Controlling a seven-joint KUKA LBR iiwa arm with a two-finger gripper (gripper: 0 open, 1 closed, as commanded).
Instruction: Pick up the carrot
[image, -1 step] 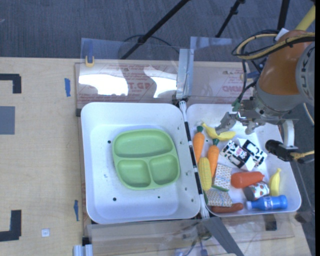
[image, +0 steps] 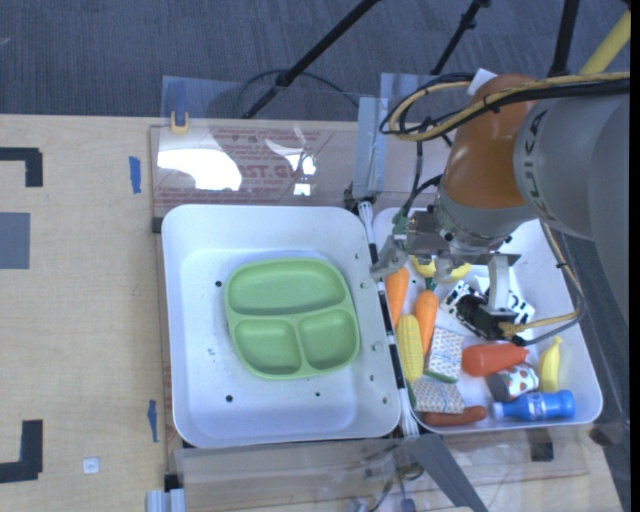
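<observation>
**Gripper low over right bin**

Gripper (image: 428, 262) above the carrots; finger state cannot be told. One carrot (image: 397, 293) lies at the right bin's (image: 578, 352) left edge, another (image: 427, 318) just beside it. Green divided plate (image: 292, 317) in left bin (image: 190, 300). Pale wooden bench (image: 75, 320), grey carpet (image: 120, 50) beyond.

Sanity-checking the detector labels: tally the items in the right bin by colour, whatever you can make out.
Right bin, partly hidden by the arm:
Orange: 2, carrots
Yellow: 2, corn cob, banana
Red: 2, red pepper-like piece, sausage
Blue: 1, bottle
Total: 7 clearly told apart; a few mixed-colour pieces are left uncounted.
</observation>
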